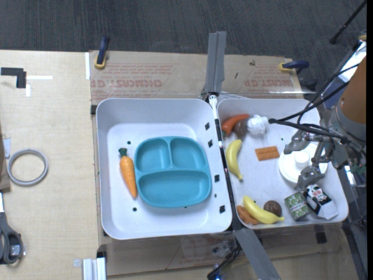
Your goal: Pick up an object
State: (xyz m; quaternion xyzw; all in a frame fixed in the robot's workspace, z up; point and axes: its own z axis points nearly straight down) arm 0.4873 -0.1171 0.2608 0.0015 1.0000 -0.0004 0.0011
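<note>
Jaws: spread apart, gripping nothing, pointed down over the white round dish.
Roll of tape (26, 167): flat on the wooden bench at the far left of the frame.
Scissors (10, 242): lower left corner, partly cut off by the edge.
Left bin (108, 133): centre-left of the frame.
Carrot (128, 172): lying lengthwise in the left bin, just beside the left rim of the plate.
Blue divided plate (173, 171): middle of the left bin, three compartments.
Right bin (274, 108): right of centre, touching the left bin along a shared rim.
Banana (233, 158): near the right bin's left wall, curved, upright in the frame.
Second banana (261, 211): along the lower edge of the right bin, beside a brown round item (272, 206).
Orange flat block (267, 153): mid-bin, apart from the rest.
White round dish (296, 167): right of the block.
Gripper (307, 163): right side of the frame, over the dish.
Green packet (296, 206): lower right of the bin.
</note>
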